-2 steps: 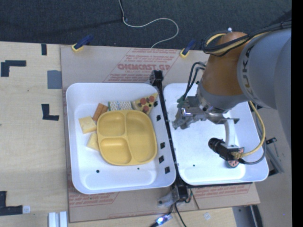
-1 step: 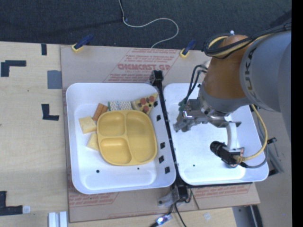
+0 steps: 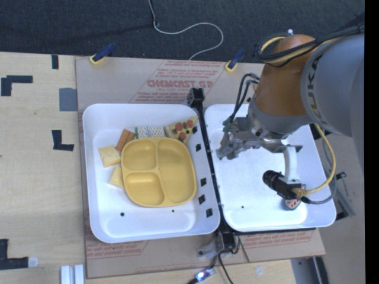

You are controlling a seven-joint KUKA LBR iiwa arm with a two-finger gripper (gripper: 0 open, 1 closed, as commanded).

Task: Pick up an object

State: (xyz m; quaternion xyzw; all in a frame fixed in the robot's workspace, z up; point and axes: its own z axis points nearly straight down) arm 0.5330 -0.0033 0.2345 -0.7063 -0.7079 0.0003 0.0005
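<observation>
The end effector (image 3: 230,149) hung low over the right bin's (image 3: 260,215) left side, beside the divider; whether it gripped anything could not be told. The likeliest targets, a yellow divided plate (image 3: 159,171) and small food pieces (image 3: 125,138), lay in the left bin (image 3: 142,225), leftward across the divider.

We see the yellow three-part plastic plate (image 3: 159,172) in the shallow white left bin (image 3: 95,158) (small pieces (image 3: 118,149) beyond it); the white right bin (image 3: 260,215) adjoins.
</observation>
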